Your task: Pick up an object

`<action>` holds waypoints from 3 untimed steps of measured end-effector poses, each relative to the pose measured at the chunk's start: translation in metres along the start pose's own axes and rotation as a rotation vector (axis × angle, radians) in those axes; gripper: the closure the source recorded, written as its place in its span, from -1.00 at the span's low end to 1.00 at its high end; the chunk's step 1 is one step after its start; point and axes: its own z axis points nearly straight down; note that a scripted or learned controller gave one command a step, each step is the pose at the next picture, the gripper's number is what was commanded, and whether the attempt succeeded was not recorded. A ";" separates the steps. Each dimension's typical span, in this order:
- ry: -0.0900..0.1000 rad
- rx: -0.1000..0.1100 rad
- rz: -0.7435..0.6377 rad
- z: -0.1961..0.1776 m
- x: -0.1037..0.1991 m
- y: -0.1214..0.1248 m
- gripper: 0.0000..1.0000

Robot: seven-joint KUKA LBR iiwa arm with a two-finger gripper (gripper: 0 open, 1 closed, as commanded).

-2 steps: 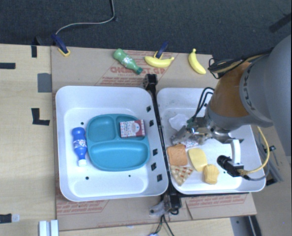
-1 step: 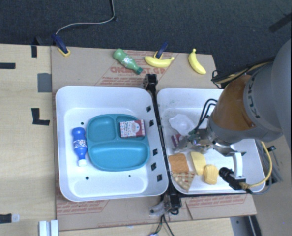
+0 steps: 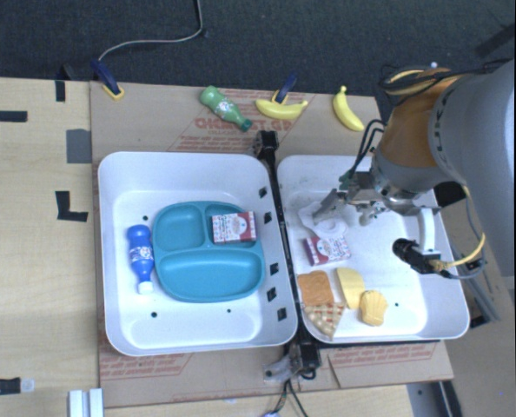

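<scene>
The grey arm (image 3: 466, 137) reaches over the right bin (image 3: 432, 320). In the left bin (image 3: 119, 259) a blue tray (image 3: 208, 272) carries a red carton (image 3: 233, 228), with a blue bottle (image 3: 140, 257) beside it. The jaws (image 3: 329, 211) hang spread above a red packet (image 3: 327, 250), pinching nothing; a waffle (image 3: 319, 301) lies nearby.
</scene>
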 end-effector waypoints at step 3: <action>0.000 -0.002 0.002 0.042 0.002 -0.086 -1.00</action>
